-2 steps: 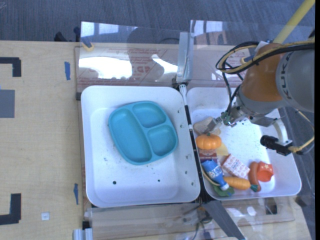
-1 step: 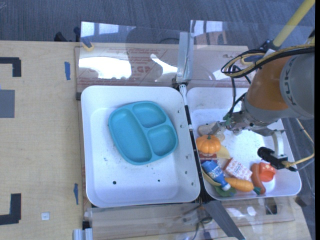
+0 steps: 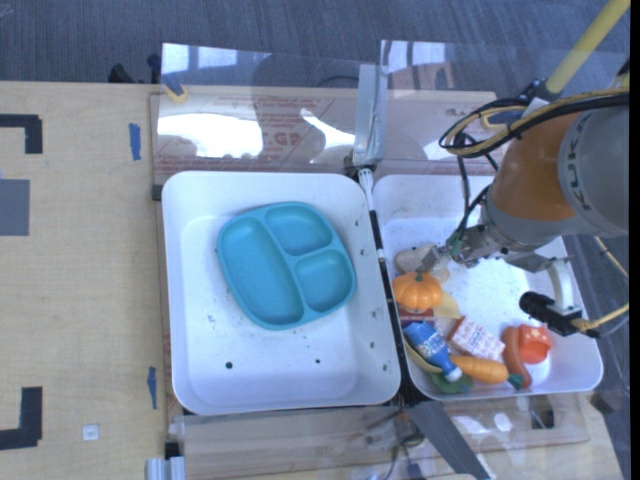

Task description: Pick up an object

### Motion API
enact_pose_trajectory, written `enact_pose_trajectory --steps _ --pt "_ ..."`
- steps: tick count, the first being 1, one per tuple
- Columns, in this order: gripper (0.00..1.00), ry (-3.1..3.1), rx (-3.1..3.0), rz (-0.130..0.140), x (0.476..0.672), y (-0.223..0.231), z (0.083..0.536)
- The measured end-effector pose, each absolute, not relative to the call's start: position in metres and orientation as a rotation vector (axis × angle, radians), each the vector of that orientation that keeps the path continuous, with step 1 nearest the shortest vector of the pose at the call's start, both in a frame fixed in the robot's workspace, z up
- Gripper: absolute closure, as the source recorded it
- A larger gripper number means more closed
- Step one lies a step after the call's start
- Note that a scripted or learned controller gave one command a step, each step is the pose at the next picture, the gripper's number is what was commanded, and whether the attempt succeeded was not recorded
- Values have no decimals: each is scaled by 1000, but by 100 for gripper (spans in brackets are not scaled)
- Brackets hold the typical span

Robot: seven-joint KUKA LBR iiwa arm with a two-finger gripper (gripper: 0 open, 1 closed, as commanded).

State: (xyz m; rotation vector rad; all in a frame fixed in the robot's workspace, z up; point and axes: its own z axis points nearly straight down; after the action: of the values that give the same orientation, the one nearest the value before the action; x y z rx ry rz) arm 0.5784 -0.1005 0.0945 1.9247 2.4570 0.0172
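We saw the tool (image 3: pixel 440 255), finger state unreadable, just above the small orange pumpkin (image 3: pixel 417 293) at the right bin's (image 3: pixel 580 368) left wall; judged light, rigid, slippery, best pinched across its ribs.

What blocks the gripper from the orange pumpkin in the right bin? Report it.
Nothing visible does. The gripper sits just above the pumpkin, with bare bin floor between them; the blue bottle lies on the pumpkin's far side.

A robotics lab: wooden bench (image 3: pixel 80 268) at nine o'clock, two white bins (image 3: pixel 190 218) centre, clear acrylic shield (image 3: pixel 260 108) at twelve o'clock, grey carpet (image 3: pixel 300 8) beyond.
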Motion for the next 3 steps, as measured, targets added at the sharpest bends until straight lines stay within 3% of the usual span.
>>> enact_pose_trajectory --steps 1,2,3 --pt "0 2450 1947 12 587 -101 92" --pt "0 2644 1679 7 605 -80 189" --pt "0 2648 1683 2 604 -80 185"
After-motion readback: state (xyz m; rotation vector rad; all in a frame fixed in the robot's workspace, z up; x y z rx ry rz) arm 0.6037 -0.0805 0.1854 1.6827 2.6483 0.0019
